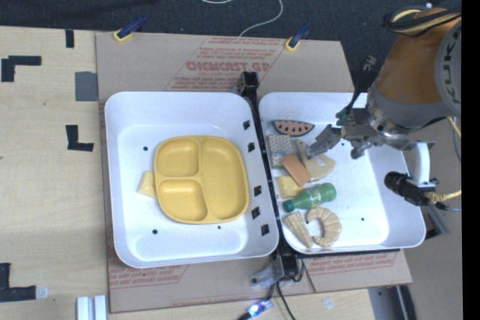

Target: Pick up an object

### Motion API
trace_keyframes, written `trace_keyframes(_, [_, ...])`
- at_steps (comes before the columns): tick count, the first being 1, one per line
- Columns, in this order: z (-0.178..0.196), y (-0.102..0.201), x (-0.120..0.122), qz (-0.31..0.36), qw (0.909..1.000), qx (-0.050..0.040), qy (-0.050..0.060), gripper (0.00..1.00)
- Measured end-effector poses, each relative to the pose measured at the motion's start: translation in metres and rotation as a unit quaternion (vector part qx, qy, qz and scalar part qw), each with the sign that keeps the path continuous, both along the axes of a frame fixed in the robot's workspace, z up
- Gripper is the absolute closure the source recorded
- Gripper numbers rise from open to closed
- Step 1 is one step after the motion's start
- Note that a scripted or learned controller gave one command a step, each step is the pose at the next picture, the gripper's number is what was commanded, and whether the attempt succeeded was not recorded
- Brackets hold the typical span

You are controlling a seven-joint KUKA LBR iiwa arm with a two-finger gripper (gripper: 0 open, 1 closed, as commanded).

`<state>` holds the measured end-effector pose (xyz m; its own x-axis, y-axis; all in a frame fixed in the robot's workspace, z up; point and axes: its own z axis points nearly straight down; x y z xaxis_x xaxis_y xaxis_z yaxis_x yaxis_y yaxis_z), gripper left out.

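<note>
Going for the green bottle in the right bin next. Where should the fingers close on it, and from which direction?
Grip the green bottle across the middle of its body, coming straight down from above. It lies on its side, roughly left to right, so close across its narrow width. The croissant sits close below it and food pieces above, so I'd keep the fingers tight to its sides.

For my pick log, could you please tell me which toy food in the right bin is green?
The green bottle, lying on its side between the cheese wedges and the croissant; the rest are tan, yellow or red.

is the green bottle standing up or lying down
Lying down: the green bottle shows its full length on its side in the right bin, among the toy food.
</note>
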<state>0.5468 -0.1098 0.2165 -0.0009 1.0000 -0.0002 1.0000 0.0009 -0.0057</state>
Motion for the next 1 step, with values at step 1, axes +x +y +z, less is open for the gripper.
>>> trace_keyframes(1, [-0.0494, -0.0062, -0.0075, 0.000, 1.0000, 0.0002, 0.001, 0.00])
